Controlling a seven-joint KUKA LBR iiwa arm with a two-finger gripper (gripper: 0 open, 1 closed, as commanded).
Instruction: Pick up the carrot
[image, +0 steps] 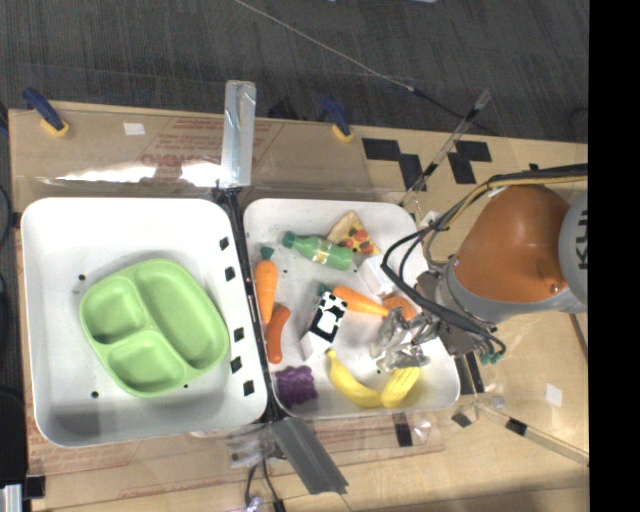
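Two white bins on our bench; the right bin (262, 222) holds the clutter. The carrot (265, 288) lies at its nine o'clock, along the left wall. Our gripper (400, 343) hangs well apart, over the banana (365, 388). We cannot tell its opening. Risk: grabbing neighbouring food.
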